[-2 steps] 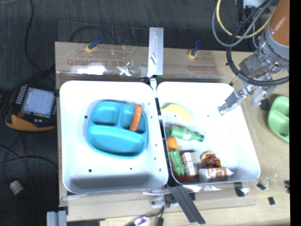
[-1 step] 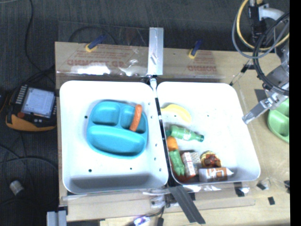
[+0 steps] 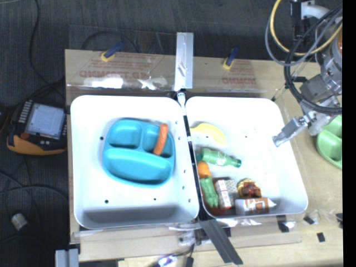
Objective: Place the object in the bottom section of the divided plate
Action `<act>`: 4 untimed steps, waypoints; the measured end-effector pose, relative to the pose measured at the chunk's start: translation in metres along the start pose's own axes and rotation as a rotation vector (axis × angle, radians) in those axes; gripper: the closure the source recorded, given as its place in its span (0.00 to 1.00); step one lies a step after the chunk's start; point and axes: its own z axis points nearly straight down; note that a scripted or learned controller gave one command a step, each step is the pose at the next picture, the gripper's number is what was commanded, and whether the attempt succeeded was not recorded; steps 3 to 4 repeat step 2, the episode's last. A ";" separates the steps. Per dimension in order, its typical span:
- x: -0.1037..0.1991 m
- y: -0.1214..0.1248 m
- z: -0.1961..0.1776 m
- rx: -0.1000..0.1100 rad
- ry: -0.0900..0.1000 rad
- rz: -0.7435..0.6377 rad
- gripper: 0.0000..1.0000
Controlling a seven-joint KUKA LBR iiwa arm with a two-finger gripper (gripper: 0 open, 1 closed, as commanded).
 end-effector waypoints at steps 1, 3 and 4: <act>0.019 0.013 0.027 -0.003 0.000 -0.104 0.00; 0.018 0.013 0.001 -0.003 -0.002 -0.444 0.00; 0.018 0.013 0.001 -0.003 -0.002 -0.444 0.00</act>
